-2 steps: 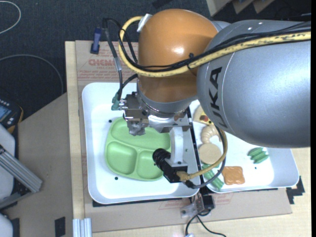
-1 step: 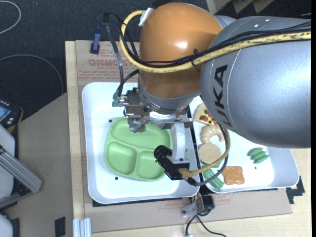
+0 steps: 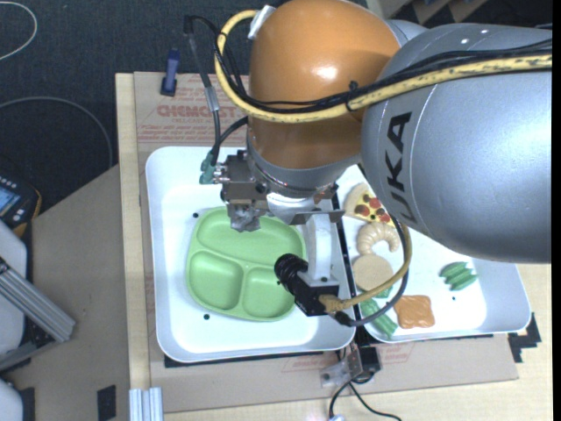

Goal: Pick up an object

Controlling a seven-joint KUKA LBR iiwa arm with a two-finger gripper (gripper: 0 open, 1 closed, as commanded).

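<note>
At the time of inspection the arm (image 3: pixel 421 121) reached in from the right and hung over the seam between the two white bins, its orange band (image 3: pixel 320 64) and grey body covering much of both. The gripper (image 3: pixel 244 216) pointed down over the left bin (image 3: pixel 171 261), directly above the upper edge of a green divided tray (image 3: pixel 237 274). Whether its tips touched the tray could not be determined, and the overhead angle did not reveal how far apart they stood or whether anything lay between them. The green tray sat flat near the middle of the left bin, its three compartments facing up. A black cable fitting (image 3: pixel 296 283) attached to the arm overlapped the tray's right edge. In the right bin (image 3: pixel 504 310) several toy food items were partly visible beside the arm: a pizza slice (image 3: pixel 364 204) at the top, a croissant (image 3: pixel 379 235) below it, a pale round piece (image 3: pixel 372 272) under that, an orange cracker-like square (image 3: pixel 414 311) near the front wall, and green pods (image 3: pixel 458 274) lying apart to the right.
</note>
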